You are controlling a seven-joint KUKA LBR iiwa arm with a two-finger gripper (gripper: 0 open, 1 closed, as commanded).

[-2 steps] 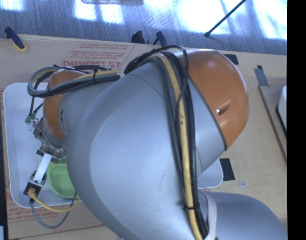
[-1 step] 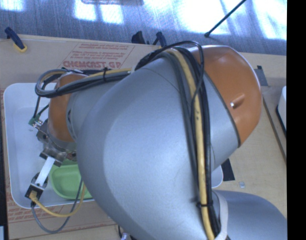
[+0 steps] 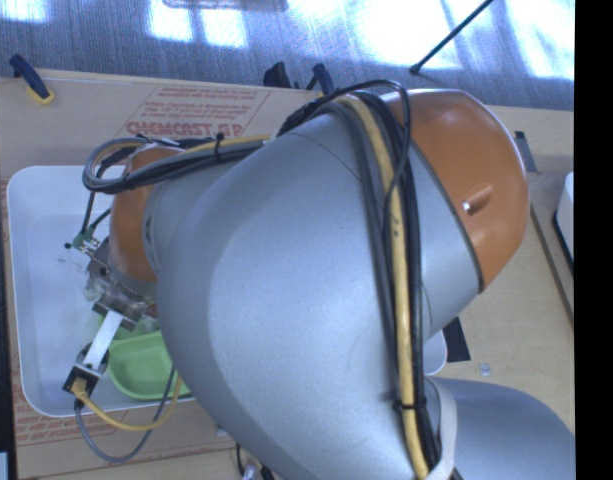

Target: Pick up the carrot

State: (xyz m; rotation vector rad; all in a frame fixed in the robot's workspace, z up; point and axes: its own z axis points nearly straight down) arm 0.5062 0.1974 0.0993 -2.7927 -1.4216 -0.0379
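My arm reaches across from the right, and its grey body and orange band cover most of both bins. The gripper (image 3: 98,286) hangs low over the middle of the left white bin (image 3: 41,268), pointing down at the floor of the bin. A light green, bowl-like thing (image 3: 141,370) lies in the near part of that bin, just right of and below the gripper, partly under the arm. Whatever else lies in the bins is hidden behind the arm.
A cardboard sheet with red print (image 3: 191,108) lies behind the left bin. A blue and yellow clamp (image 3: 31,78) sits at the bench's far left corner. The left bin's rim runs close to the bench's left and near edges.
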